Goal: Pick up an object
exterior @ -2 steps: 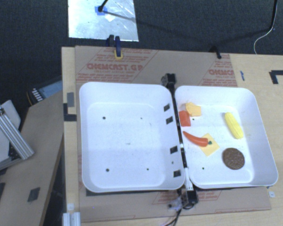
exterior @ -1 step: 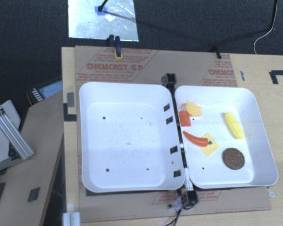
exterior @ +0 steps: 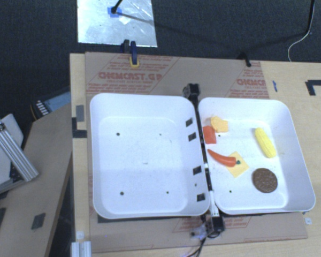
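Two shallow white bins side by side on a bench covered with a cardboard sheet (exterior: 128,75) printed in red lettering. Left bin (exterior: 144,159): white floor dotted with a few small dark holes. Right bin (exterior: 297,143): all the candidates for picking.

Inside the right bin, by clock face from its centre:
- At 2 o'clock, a yellow corn cob (exterior: 265,142), lying lengthwise from 11 to 5, well apart from everything else.
- At 5 o'clock, a flat brown round disc (exterior: 265,180), like a cookie or patty, near the front wall.
- At 8 o'clock, a yellow square slice (exterior: 239,167), flat on the floor, turned corner-on.
- Across that slice's 10 o'clock corner, an orange-red chili pepper (exterior: 221,157), overlapping the slice, tapered tip toward 9 o'clock and the dividing wall.
- At 10 o'clock, a small red block (exterior: 209,135), just beside the dividing wall.
- At 11 o'clock, a yellow-orange chunk (exterior: 220,124), touching or nearly touching the red block; cannot tell which.

Along the seam between the bins, a row of black clips (exterior: 195,138). At the bench's 12 o'clock edge, a yellow clamp (exterior: 133,55) on the cardboard. Beyond it, a crinkled silver sheet (exterior: 116,15) on dark carpet. At 9 o'clock off the bench, a slanted aluminium rail (exterior: 8,146).
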Robot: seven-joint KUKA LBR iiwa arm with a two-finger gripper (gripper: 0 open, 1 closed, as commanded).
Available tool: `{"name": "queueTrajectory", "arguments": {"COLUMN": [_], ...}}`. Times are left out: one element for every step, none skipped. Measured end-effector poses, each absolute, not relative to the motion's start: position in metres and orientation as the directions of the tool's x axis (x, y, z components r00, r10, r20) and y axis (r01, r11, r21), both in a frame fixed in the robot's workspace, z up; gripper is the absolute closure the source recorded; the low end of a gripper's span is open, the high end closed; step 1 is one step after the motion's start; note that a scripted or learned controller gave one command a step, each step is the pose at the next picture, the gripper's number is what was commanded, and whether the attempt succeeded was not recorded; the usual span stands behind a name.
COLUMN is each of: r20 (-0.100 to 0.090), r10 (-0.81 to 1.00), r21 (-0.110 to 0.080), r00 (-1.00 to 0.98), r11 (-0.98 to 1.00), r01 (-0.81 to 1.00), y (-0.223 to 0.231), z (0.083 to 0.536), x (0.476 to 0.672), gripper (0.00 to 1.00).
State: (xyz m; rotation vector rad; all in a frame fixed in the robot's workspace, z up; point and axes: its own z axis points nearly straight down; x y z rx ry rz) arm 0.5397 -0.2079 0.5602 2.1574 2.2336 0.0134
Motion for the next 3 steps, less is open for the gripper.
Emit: {"name": "queueTrajectory", "arguments": {"r20": [-0.023, -0.025, -0.028], "r10": [0.999, 0.999, 0.999], "r21": [0.035, 0.039, 0.043], "r00": [-0.037, -0.040, -0.043], "r11": [0.038, 0.041, 0.044], "r01": [0.999, 0.998, 0.998], "y": [-0.208, -0.208, -0.209], "z": [0.572, 0.583, 0.595], "x": [0.540, 0.540, 0.541], "gripper": [1.00, 1.00, 1.00]}}
